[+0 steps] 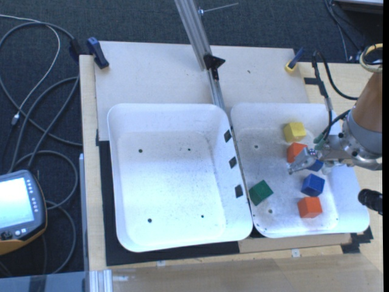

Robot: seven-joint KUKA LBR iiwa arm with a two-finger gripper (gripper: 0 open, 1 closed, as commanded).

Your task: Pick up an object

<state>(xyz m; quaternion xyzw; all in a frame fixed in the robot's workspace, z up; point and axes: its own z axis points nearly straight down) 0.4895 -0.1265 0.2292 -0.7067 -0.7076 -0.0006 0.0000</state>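
Note:
The right bin (273, 221) holds several cubes. A yellow cube (295, 131) lies toward the back, with an orange cube (295, 151) just in front of it. A blue cube (313, 184) and a second orange cube (310, 207) sit nearer the front right. A green cube (261, 191) rests near the bin's left wall. My gripper (302, 161) reaches in from the right and hangs low, right at the first orange cube and just above the blue one. Part of that orange cube is covered by the gripper.
The left bin (121, 163) stands beside the right one. A metal pole (193, 29) slants across the back of the bench. Blue and yellow clamps (97, 52) sit at the bench's back corners. Cables and a pendant (18, 208) lie on the floor at left.

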